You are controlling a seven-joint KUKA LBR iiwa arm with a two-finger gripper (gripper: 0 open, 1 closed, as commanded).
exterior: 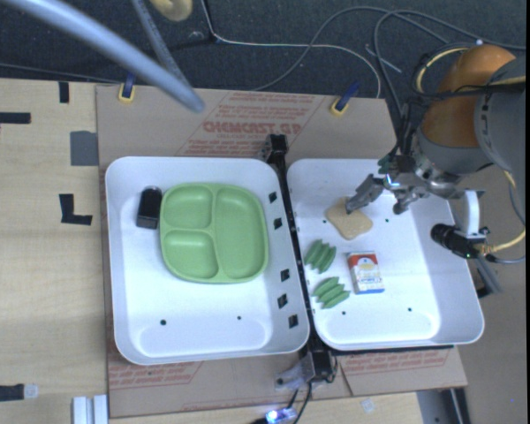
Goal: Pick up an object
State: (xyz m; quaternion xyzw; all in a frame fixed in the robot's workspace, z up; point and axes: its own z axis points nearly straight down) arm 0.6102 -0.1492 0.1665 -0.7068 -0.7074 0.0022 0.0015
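Note:
In the right bin [442,312] lie a tan bread-like piece [349,222], two green pea pods [320,255] [330,292] and a small red and white box [365,272]. My gripper [382,198] hangs over the upper part of that bin, just right of and above the tan piece. Its two dark fingers are spread apart with nothing between them. The left bin [132,316] holds a green divided plate [215,232] and a small black block [148,208] at the plate's left edge.
A clamp bar [284,228] runs between the two bins. Cables [353,34] trail across the dark surface behind the bench. The grey arm with its orange band [468,87] comes in from the right above the right bin's far corner.

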